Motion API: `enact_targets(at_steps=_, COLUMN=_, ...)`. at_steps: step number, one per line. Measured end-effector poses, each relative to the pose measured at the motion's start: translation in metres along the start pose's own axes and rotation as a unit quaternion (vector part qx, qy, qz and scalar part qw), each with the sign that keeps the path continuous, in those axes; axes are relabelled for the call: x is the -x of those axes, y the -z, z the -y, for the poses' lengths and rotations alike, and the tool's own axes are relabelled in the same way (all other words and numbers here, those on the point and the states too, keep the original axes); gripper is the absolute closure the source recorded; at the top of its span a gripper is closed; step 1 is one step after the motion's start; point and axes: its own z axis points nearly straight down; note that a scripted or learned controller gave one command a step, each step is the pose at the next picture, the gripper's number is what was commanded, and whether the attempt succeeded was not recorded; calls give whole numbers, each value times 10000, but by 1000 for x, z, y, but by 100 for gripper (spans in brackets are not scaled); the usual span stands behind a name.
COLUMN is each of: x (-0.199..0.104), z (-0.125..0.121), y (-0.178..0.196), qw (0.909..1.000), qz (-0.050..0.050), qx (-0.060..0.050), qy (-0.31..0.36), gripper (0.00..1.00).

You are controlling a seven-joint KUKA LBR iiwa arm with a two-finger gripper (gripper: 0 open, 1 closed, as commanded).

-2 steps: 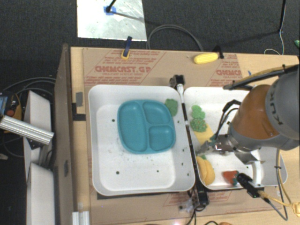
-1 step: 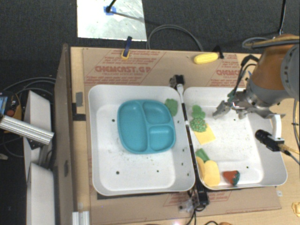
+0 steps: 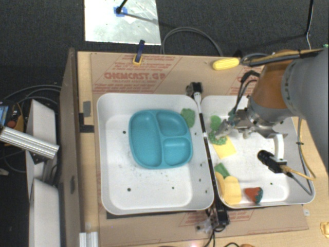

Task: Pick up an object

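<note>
My gripper (image 3: pixel 224 131) is low in the right bin (image 3: pixel 288 197), near its left wall. It sits just above a flat yellow piece (image 3: pixel 225 149) and just right of a green toy (image 3: pixel 214 122). Closer to the front lie a small green piece (image 3: pixel 222 169), a yellow block (image 3: pixel 231 190) and a red and green item (image 3: pixel 253 193). I cannot see anything held in the gripper.
The left bin (image 3: pixel 118 189) holds a teal divided plate (image 3: pixel 160 138) and a green toy (image 3: pixel 188 117) against the divider. A yellow object (image 3: pixel 225 63) lies on the cardboard behind the bins. The arm (image 3: pixel 280 91) covers the right bin's back right.
</note>
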Motion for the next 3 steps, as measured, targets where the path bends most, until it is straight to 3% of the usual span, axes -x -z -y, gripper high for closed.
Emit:
enact_targets(at_steps=1, x=-2, z=-81, y=-30, qw=10000, qz=12, qx=38, qy=7, gripper=0)
enact_targets(at_steps=2, x=-1, z=-79, y=-18, qw=10000, qz=15, qx=31, qy=12, gripper=100)
enact_targets(at_steps=3, x=-1, z=-79, y=-18, qw=10000, qz=14, qx=25, qy=21, gripper=0)
